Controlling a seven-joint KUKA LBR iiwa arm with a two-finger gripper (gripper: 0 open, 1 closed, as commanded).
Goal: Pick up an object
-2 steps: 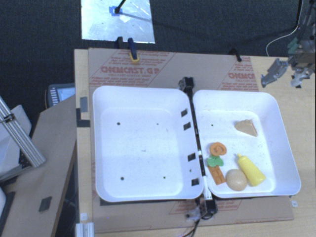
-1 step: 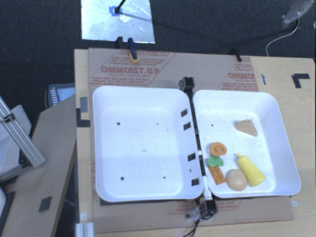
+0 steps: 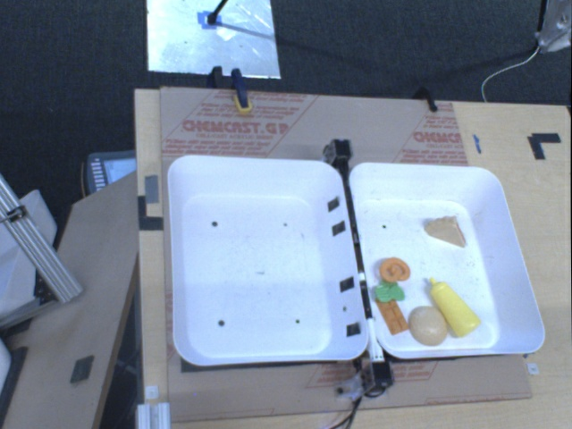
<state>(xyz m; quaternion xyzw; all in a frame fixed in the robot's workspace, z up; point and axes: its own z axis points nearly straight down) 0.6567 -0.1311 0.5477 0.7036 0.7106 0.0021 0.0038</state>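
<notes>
Several small objects lie in the right bin. A tan wedge sits toward the bin's far right. Lower down, an orange round slice rests beside a small green piece, with an orange strip under it. A yellow bottle lies slanted near the front, touching a beige egg-shaped object.
The left bin adjoins the right one along a black clipped seam. Both stand on a cardboard sheet over the wooden bench. A shiny metal plate lies behind, and a metal rail leans at left.
</notes>
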